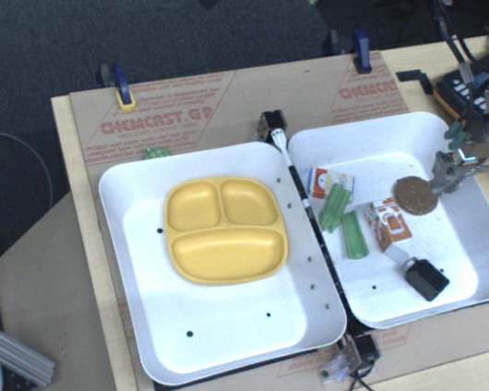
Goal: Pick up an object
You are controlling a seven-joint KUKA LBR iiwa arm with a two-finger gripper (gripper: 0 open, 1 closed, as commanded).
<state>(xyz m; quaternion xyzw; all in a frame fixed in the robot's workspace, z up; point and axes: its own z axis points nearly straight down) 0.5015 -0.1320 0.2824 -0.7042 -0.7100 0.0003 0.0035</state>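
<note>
Over the right bin's (484,223) right edge, the end effector (449,171) hangs beside a brown disc (415,195); its grip state cannot be told. Green pieces (344,219) lie near that bin's middle; a yellow tray (225,228) fills the left bin (147,282).

Right bin (474,224) has all the loose stuff. A brown round disc (415,195) lies flat near the right wall. Two green pieces (342,219) lie roughly lengthwise in the middle, beside a red-and-white packet (320,181) and an orange-and-white packet (390,222). A small black block (425,279) sits tilted near the front. Left bin (147,282) holds a yellow divided plate (225,229), right side up.
</note>
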